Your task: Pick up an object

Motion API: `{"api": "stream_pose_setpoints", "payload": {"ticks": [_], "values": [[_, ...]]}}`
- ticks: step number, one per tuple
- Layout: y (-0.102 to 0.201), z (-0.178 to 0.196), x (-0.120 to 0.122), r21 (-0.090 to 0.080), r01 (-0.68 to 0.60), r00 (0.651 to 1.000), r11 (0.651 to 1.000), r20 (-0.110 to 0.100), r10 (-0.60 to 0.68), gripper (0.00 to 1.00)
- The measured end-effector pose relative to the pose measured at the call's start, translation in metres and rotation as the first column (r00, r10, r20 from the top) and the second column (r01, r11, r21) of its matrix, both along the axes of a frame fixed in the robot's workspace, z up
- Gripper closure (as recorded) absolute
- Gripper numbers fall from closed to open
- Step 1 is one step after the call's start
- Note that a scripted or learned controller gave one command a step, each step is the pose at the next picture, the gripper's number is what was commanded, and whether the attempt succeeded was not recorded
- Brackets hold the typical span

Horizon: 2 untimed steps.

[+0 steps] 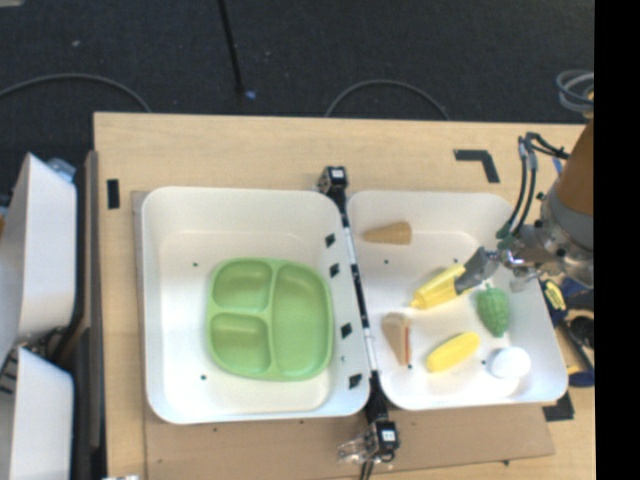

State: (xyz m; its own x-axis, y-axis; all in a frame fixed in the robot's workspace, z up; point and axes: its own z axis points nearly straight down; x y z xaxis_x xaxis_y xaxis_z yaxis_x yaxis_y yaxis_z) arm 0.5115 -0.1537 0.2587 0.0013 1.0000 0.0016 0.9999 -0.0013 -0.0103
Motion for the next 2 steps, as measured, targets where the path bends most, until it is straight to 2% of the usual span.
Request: {"api": "stream_pose_setpoints", "payload": {"ticks": [1,2], "values": [[0.0,0.006,0.002,-0.002,-0.003,1.0,1.0,0.012,0.003,0.0],[-0.003,-0.045,0.012,-0.003,0.0,1.0,1.0,0.007,0.0,0.0]]}}
